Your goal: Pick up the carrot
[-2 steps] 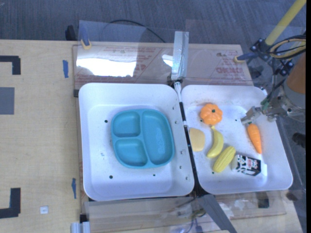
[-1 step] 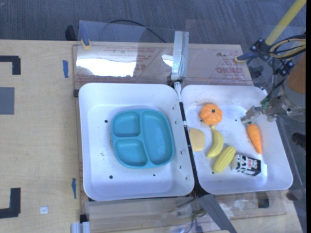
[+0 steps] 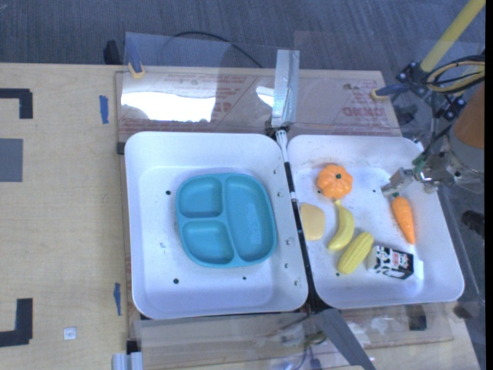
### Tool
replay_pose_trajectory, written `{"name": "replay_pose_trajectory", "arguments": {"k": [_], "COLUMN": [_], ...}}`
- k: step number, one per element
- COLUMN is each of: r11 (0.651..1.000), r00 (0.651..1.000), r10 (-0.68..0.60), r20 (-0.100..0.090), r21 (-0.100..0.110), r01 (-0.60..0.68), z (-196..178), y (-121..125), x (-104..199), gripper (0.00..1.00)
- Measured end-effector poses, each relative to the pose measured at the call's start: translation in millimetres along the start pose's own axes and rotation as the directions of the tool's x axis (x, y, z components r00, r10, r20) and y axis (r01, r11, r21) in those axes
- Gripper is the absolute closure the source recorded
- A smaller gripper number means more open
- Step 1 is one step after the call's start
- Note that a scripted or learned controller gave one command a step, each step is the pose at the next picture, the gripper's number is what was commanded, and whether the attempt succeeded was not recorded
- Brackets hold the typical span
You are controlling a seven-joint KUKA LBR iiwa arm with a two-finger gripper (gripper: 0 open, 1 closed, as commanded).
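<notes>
The carrot (image 3: 404, 220) is orange and tapered. It lies in the right bin (image 3: 443, 284) near that bin's right wall, with its thick end pointing up the view. My gripper (image 3: 402, 180) reaches in from the right and sits just above the carrot's thick end, close to it or touching it. The grey wrist and cables behind the gripper cover the bin's upper right corner.
In the right bin there are also a small orange pumpkin (image 3: 335, 181), a pale yellow piece (image 3: 313, 221), a banana (image 3: 343, 229), a corn cob (image 3: 355, 253) and a black-and-white carton (image 3: 394, 262). The left bin (image 3: 146, 284) holds a blue divided plate (image 3: 226, 219).
</notes>
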State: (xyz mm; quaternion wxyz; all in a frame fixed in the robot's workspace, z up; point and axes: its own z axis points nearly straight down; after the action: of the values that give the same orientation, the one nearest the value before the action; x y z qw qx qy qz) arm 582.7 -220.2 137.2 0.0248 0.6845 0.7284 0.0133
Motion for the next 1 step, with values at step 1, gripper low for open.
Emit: {"name": "replay_pose_trajectory", "arguments": {"k": [1], "r11": [1.000], "r00": [1.000], "r10": [-0.003], "r20": [0.000], "r21": [0.000], "r01": [0.003], "z": [0.0], "y": [0.0], "x": [0.0], "gripper": [0.00]}}
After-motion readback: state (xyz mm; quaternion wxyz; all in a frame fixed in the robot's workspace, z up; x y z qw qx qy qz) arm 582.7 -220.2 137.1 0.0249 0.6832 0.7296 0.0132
